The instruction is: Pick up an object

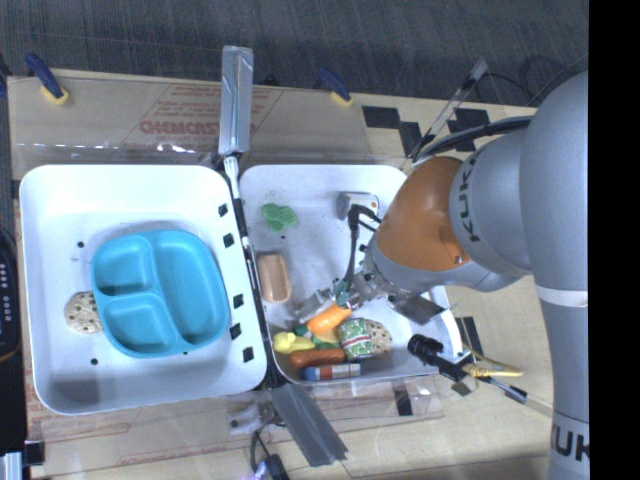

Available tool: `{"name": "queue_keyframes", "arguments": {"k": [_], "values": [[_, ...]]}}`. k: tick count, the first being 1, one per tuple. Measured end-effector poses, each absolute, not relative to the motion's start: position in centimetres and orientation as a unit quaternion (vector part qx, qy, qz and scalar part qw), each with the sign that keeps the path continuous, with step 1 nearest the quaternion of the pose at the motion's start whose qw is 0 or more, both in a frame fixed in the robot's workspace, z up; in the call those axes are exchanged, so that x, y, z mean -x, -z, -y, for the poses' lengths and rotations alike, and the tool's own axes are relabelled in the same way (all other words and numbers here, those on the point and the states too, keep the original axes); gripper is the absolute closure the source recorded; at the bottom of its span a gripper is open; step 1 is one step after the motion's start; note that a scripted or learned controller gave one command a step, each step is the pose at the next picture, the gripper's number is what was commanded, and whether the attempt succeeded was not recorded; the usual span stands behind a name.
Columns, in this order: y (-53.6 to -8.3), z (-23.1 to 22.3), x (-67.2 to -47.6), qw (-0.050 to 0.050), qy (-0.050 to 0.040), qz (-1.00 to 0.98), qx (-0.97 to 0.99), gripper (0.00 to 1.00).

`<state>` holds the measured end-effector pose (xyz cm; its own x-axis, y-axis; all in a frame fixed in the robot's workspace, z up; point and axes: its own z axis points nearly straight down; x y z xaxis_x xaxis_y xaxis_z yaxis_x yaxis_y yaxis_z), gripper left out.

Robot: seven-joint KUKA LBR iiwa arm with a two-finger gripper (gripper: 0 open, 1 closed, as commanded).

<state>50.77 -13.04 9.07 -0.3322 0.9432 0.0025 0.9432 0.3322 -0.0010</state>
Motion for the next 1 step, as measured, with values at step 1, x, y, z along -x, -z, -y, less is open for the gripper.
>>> {"name": "queue_keyframes", "arguments": {"k": [1], "values": [[-9.97,13.16,-50.93,0.001,0.0003,0.817,0.576,1.0]]}}
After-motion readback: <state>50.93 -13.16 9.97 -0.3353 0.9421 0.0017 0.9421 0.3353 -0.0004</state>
